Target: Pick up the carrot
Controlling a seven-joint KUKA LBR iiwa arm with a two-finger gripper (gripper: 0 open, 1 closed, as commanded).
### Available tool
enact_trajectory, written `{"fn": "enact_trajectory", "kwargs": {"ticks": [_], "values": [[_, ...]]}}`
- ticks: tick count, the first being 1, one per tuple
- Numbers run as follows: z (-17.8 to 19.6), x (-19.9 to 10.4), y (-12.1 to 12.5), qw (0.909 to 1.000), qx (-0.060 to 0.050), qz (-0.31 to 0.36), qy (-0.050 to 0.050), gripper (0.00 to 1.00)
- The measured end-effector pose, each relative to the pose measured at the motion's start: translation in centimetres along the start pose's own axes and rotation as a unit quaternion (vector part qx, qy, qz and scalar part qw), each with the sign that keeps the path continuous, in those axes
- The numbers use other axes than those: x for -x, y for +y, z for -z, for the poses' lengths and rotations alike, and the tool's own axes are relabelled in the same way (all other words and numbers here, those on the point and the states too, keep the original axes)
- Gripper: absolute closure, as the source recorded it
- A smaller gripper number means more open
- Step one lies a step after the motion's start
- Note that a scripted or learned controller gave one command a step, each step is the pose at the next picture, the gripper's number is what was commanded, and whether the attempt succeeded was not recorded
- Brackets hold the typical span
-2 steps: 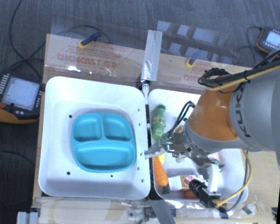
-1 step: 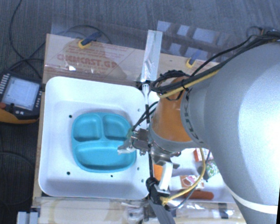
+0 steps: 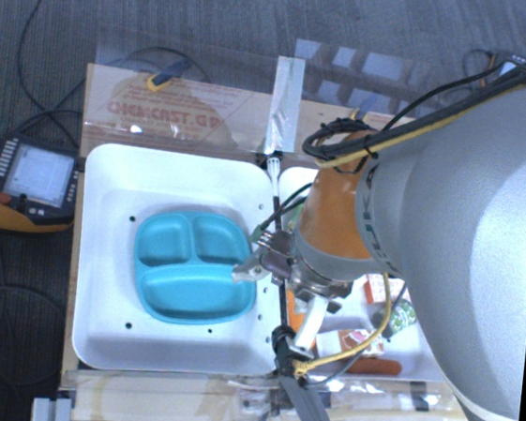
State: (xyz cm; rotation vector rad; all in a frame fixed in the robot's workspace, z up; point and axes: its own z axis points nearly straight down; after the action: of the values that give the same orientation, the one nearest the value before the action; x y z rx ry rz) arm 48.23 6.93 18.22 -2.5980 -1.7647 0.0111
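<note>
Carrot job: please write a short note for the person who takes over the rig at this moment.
Gripper: low in the right bin, over the carrot; finger state unclear.
Carrot: an orange piece shows just under the gripper, near the bin's left wall; a lift is not confirmed.
Blue tray: lies in the left bin.
Done: arm is at the carrot.
Left: confirm the grasp, then lift.

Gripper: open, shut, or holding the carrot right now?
Gripper: cannot be told; it sits low over the right bin, at an orange piece, probably the carrot.
</note>
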Motion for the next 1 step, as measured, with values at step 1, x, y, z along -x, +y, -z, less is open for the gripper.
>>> {"fn": "enact_trajectory", "kwargs": {"ticks": [1], "values": [[0.0,0.0,0.0,1.0,0.0,0.0,0.0,0.0]]}}
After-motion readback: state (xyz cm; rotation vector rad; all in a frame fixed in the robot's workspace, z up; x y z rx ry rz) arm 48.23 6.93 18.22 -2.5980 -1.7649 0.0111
